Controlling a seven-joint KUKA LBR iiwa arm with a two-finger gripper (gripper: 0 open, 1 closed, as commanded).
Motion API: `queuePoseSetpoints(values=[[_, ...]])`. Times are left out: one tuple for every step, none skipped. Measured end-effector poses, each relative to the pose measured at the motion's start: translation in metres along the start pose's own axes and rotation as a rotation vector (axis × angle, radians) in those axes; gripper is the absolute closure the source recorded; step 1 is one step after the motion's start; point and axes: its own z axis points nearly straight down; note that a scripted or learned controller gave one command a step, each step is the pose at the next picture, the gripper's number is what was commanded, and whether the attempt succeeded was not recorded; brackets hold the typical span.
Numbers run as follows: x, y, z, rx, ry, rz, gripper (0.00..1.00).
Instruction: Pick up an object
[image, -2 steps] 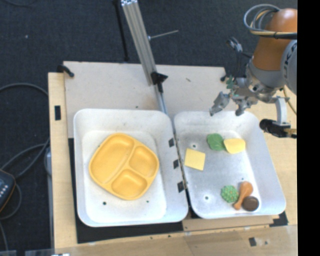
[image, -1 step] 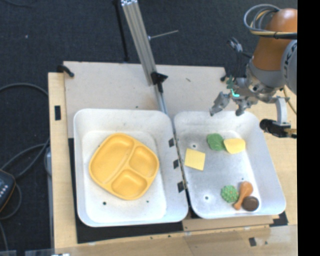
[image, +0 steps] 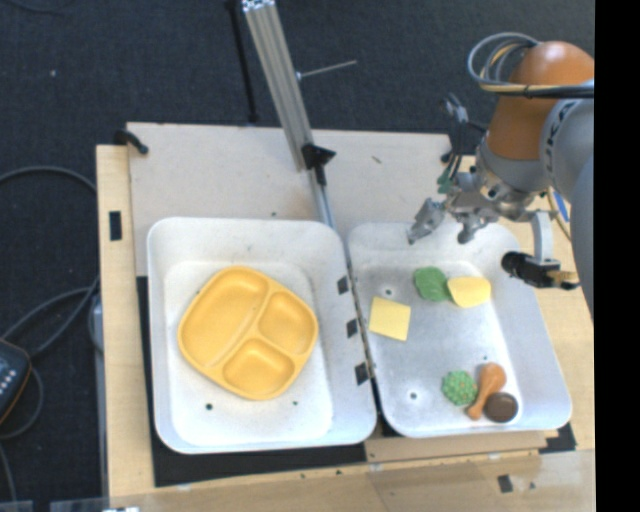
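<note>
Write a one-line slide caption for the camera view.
Open gripper hovers over the right bin of toy food; yellow tray in the left bin.

My right white bin (image: 520, 385) carries a yellow square (image: 390, 319), two green pieces (one dotted) (image: 459, 387); left, a yellow-orange tray (image: 248, 331).

Five small objects lie in the right bin (image: 520, 330). A flat yellow square (image: 390, 319) sits left of centre, with a green round piece (image: 431, 283) touching a yellow lump (image: 469, 291) toward the upper right. At lower right, a knobbly green ball (image: 459, 387) lies against an orange-brown drumstick (image: 490, 390).
</note>
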Motion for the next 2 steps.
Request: queuePoseSetpoints(values=[[-0.011,0.001,0.056,0.001,-0.001,0.005,0.00],[-0.012,0.000,0.098,0.000,0.000,0.004,0.00]])
